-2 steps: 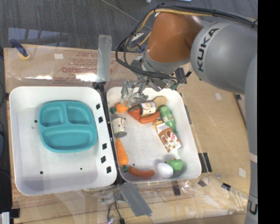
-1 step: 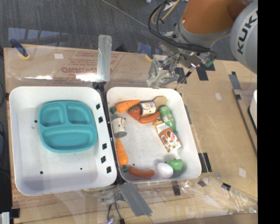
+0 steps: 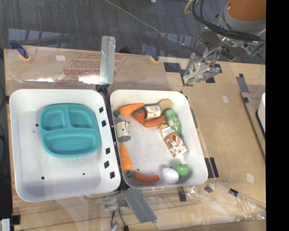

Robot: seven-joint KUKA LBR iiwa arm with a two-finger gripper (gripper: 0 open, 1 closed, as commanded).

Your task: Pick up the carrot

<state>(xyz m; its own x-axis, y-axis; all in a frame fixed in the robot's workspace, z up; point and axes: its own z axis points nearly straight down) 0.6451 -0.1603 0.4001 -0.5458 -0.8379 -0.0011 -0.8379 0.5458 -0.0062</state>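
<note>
we've got just one fixed camera, up above the bench (image 3: 226, 135), tilted down at a slant, both white bins (image 3: 27, 180) in frame, arm (image 3: 239, 13) entering from right

Bins: we count two, the left bin (image 3: 22, 180) and the right bin (image 3: 149, 153).
Trays: one teal tray (image 3: 69, 129).
Carrots: two, the upper carrot (image 3: 130, 109) and the lower carrot (image 3: 125, 156).
Cans: one can (image 3: 123, 131).
Eggs: one egg (image 3: 170, 175).

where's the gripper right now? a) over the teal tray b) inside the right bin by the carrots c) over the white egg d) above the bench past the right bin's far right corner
d: the gripper hangs beyond the right bin's far corner, above the bench, not over the bin.
</note>
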